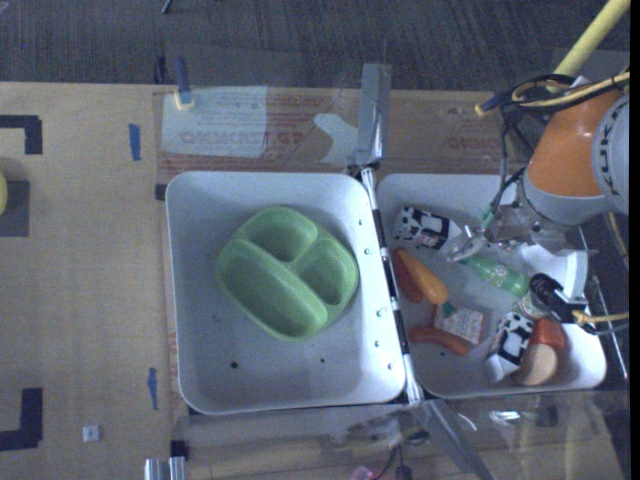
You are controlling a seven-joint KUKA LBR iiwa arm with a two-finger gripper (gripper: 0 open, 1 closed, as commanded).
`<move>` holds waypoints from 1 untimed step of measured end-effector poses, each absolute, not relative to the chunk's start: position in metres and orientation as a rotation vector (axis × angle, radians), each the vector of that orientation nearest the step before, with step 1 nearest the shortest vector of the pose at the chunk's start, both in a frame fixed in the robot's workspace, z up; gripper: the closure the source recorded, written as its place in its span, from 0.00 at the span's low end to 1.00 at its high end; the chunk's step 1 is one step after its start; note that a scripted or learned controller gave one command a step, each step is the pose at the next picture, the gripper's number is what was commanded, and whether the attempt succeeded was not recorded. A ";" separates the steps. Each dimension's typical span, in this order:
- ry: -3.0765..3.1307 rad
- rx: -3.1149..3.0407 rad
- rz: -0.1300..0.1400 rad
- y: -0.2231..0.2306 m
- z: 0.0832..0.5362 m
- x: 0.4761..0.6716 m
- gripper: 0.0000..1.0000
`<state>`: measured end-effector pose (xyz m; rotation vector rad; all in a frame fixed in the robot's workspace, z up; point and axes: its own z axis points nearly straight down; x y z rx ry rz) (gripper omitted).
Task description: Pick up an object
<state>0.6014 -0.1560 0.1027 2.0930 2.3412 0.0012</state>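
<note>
My gripper [470,245] hangs low over the upper middle of the right bin [590,373]. It sits between a black-and-white carton [421,228] to its left and a clear green bottle [498,273] lying just below it. I cannot tell whether it touches either. An orange carrot [421,279] lies near the bin's left wall. Below the carrot are a red sausage [438,340] and a small printed packet [463,323]. A second black-and-white carton [512,341] and a red and tan piece [541,354] lie at the bin's lower right.
The left bin [200,368] holds a green divided plate [287,271] at its middle. A metal divider [385,298] separates the two bins. The arm's orange band [580,153] stands over the right bin's upper right corner.
</note>
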 end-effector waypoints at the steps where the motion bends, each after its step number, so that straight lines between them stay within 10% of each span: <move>1: 2.604 1.756 0.002 -0.188 0.086 0.597 0.00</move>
